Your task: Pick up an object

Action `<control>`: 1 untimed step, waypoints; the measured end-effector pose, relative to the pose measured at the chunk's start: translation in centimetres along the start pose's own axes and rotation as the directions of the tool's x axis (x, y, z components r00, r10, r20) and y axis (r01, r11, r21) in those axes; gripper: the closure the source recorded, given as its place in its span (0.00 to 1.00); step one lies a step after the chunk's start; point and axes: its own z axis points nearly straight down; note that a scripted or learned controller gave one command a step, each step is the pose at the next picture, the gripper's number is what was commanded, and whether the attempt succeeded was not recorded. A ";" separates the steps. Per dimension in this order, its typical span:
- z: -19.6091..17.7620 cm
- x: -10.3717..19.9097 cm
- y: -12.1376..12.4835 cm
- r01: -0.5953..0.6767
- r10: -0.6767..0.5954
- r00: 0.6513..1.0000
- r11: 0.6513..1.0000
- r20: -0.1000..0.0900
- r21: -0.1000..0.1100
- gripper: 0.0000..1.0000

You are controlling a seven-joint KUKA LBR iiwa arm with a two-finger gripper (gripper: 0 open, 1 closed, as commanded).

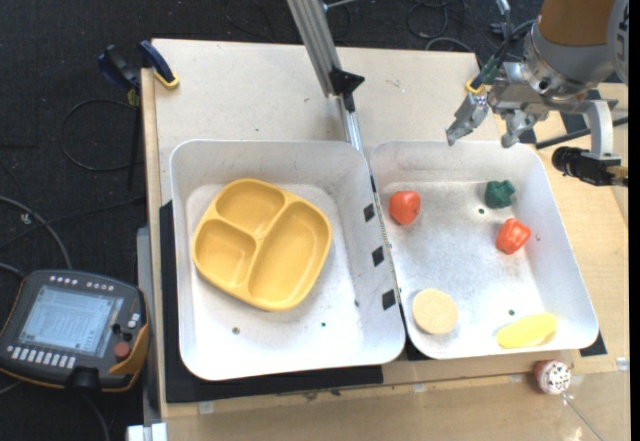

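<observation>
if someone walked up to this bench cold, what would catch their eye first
Probably the big yellow divided plate, alone in the left bin. Next, the bright small items scattered in the right bin: two orange-red pieces, a green one, a tan disc, a yellow piece. The gripper hangs over that bin's far edge.

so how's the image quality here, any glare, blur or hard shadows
Camera view: lighting is even and soft; the yellow divided plate casts only a faint shadow in the left bin. The right bin looks bright but not blown out. The toys are fairly sharp, while the gripper is slightly soft. No obvious lens distortion.
</observation>
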 end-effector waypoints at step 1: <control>-1.0 0.0 0.1 0.003 -0.003 1.000 1.000 0.001 -0.002 1.00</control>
